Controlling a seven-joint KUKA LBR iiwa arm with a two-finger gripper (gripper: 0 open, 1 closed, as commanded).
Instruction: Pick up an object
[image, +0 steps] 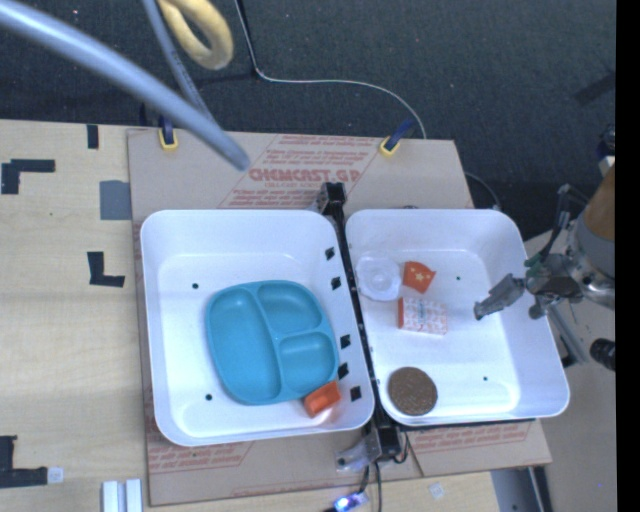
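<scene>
Objects within reach all lie to the left of the gripper (500, 297), which hangs at the right-hand edge of the right bin (535, 300), pointing leftward and slightly down in the frame; whether it is spread or pressed together I cannot tell, since the tip shows as one dark grey wedge. Nothing is visibly pinched in it. Nearest to it, toward the frame's middle, is a small pink-and-white packet (423, 316), lying flat with its long axis roughly left to right. Just above that sits a small orange block (418, 276), and beside it to the left a clear round lid or cup (379, 277). A brown disc (412, 390) rests near the lower rim. The arm enters from the right edge, its wrist just outside the bin wall, so the next move looks like a short leftward reach and descent. Further left, the left bin (170, 300) holds a blue divided plate (268, 338) with an orange piece (321, 400) at its lower right.
</scene>
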